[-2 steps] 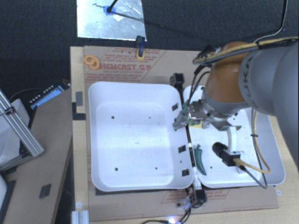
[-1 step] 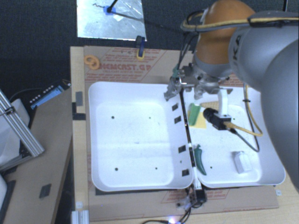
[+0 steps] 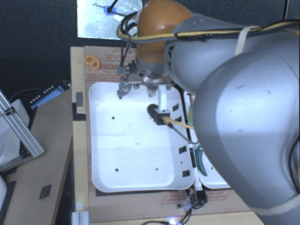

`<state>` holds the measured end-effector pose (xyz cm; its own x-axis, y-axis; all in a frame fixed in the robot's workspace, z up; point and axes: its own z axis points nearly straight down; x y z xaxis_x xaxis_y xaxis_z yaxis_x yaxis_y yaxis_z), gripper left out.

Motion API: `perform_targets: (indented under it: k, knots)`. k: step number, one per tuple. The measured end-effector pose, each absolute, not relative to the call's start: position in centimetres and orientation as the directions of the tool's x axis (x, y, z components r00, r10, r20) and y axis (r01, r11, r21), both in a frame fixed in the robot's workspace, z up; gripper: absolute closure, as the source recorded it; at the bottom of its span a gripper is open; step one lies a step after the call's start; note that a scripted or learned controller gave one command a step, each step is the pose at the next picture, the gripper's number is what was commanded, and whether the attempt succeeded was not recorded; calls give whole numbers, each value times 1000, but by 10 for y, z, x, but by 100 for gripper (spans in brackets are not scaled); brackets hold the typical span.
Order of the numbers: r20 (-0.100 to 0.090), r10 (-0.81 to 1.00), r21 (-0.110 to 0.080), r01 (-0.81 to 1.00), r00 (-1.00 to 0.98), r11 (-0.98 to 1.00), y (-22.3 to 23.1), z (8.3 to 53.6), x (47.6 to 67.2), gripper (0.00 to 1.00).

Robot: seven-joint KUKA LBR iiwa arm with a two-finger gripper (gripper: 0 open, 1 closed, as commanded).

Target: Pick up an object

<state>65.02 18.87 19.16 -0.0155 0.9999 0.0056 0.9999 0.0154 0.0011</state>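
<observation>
Dark cloth hangs behind the bench, and a brown printed cardboard sheet (image 3: 108,62) lies under the bins. From where I stand, the big grey arm (image 3: 243,107) reaches in from the right. Its grey two-finger gripper (image 3: 136,93) hangs over the far edge of the shallow white plastic bin (image 3: 96,139) on the left. Its fingers (image 3: 121,93) are spread wide apart, with only white bin floor showing between them; I can't tell whether the tips touch the floor. A green curved object (image 3: 199,161) lies in the second white bin (image 3: 211,179), just past the divider. It is well apart from the gripper and partly hidden by the arm.
</observation>
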Motion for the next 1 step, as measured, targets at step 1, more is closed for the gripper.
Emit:
perform_targets:
  k: [1]
  knots:
    - [2,1000,4,1000,-8,8,230,197,655,0]
